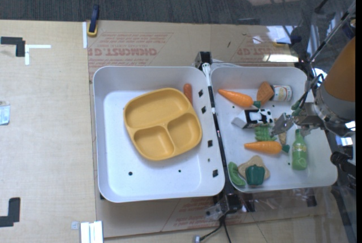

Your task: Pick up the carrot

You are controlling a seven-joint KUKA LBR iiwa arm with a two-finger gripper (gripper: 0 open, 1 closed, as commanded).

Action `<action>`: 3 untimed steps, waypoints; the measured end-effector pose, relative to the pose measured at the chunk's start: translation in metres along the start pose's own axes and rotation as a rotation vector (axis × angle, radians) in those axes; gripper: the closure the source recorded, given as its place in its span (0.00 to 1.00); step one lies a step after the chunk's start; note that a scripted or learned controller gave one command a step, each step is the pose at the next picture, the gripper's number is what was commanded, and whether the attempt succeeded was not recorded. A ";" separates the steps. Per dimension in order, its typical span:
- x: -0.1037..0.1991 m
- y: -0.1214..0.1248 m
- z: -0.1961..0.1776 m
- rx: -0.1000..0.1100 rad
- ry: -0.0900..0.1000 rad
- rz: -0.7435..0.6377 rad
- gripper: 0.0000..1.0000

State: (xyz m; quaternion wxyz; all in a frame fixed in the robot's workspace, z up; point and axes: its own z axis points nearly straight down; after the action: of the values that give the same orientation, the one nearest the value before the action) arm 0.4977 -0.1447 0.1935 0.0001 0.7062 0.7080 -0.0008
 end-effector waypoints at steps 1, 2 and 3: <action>-0.005 0.024 0.099 0.002 0.002 0.089 0.00; -0.021 0.017 0.102 -0.001 0.001 0.428 0.00; 0.014 -0.012 0.102 0.004 0.003 0.570 0.00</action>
State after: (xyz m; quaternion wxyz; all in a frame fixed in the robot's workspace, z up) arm 0.4859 -0.1313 0.0911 -0.0020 0.8768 0.4809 -0.0011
